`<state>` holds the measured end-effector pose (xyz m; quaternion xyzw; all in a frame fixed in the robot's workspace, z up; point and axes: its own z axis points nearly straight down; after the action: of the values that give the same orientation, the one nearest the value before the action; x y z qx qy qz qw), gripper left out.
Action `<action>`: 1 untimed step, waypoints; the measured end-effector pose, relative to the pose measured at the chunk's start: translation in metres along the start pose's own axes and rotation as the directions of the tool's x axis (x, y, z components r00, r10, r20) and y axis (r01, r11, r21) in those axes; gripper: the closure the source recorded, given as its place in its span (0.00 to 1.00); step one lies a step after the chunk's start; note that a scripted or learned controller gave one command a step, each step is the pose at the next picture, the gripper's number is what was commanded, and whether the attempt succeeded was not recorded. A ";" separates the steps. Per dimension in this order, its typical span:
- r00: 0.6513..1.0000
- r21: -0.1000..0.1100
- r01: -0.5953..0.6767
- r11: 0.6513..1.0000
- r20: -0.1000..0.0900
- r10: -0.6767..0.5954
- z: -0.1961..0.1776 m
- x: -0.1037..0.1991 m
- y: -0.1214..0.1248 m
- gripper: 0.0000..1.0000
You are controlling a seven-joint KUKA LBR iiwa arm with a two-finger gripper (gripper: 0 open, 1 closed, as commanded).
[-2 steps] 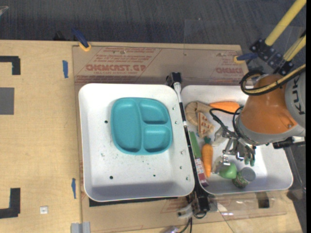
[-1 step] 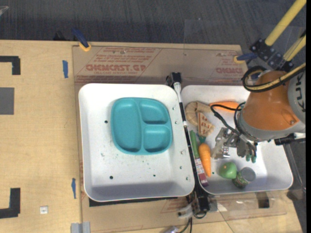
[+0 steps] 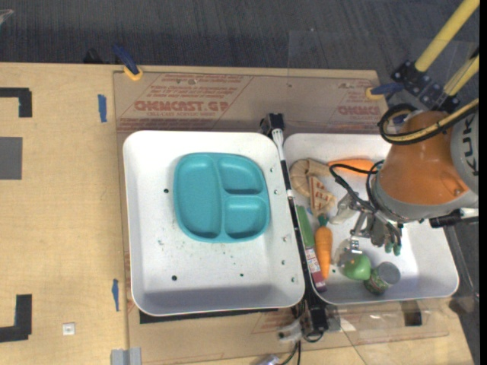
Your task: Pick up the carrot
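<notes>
The carrot (image 3: 324, 251), orange with a green top, lies lengthwise in the right bin (image 3: 434, 276) near its left wall. My gripper (image 3: 364, 233) hangs over the right bin, a little to the right of the carrot and above a green round object (image 3: 356, 267). The arm's orange band (image 3: 418, 175) sits over the bin's upper right. Nothing shows between the fingers.
The left bin (image 3: 152, 280) holds a teal divided plate (image 3: 222, 196). In the right bin lie a tan slice-shaped toy (image 3: 313, 182), a second orange piece (image 3: 356, 166), a green stick (image 3: 305, 226), a marker-like object (image 3: 313, 268) and a grey cap (image 3: 388, 272).
</notes>
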<state>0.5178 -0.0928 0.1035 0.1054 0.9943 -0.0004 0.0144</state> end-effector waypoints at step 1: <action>0.998 -0.001 -0.062 0.998 -0.007 0.062 0.012 0.029 -0.012 0.00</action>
<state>0.4869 -0.0988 0.0911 0.1360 0.9906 0.0011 0.0110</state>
